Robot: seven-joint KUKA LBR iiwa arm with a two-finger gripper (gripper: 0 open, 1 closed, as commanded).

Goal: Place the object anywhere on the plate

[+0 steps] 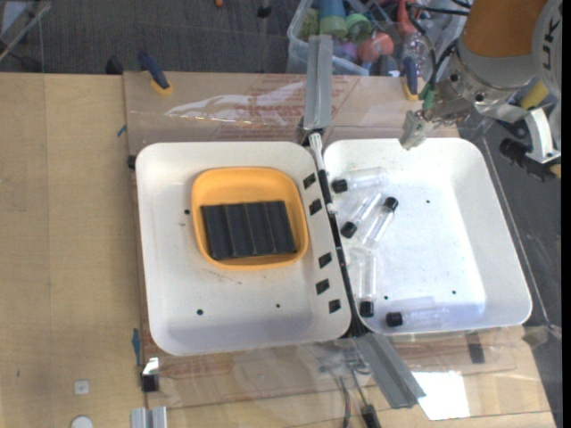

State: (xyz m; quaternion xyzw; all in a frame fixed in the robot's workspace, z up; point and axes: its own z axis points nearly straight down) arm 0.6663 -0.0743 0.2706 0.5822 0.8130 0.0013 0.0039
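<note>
An orange plate (207, 188) with rounded corners sits in the left bin (169, 301). A black ribbed block (248, 230) lies flat on the plate and covers most of its floor. Several clear tubes with black caps lie in the right bin (464, 239): one (359, 184) near the far left corner, one (380, 221) slanted in the middle, one (367, 280) by the divider, one (419, 315) at the near edge. My gripper (415, 130) hangs over the far rim of the right bin, apart from the tubes and far from the plate.
A grey divider bar (318, 105) runs between the bins, with black clips along it. A clear box of colourful toys (370, 16) stands behind the bins. The arm's orange band (504, 12) is at the upper right. Bare wooden bench lies to the left.
</note>
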